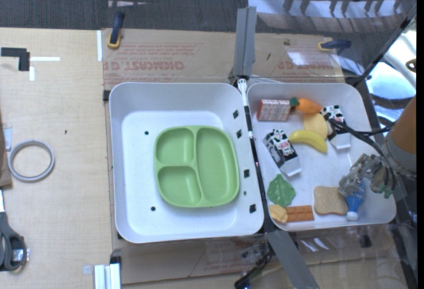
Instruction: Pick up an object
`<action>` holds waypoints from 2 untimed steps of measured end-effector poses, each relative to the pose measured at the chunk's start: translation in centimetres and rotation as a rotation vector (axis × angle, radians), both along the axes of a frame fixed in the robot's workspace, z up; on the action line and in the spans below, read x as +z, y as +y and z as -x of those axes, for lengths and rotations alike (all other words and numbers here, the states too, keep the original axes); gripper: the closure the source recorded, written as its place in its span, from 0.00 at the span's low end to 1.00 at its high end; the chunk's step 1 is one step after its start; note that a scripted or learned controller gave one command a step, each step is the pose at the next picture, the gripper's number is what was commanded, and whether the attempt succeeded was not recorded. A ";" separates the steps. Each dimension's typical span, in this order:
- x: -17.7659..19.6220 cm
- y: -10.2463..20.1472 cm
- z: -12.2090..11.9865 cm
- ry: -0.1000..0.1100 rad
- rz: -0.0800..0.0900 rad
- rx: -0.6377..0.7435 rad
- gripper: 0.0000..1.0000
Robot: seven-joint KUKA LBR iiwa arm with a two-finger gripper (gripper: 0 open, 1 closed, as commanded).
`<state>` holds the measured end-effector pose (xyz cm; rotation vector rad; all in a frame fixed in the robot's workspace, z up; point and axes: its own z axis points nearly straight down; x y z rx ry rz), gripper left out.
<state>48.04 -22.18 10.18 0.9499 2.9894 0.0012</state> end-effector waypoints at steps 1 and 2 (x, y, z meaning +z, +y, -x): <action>13.1 1.0 -0.3 0.002 0.001 -0.118 1.00; 1.3 0.0 0.2 0.004 0.000 0.169 1.00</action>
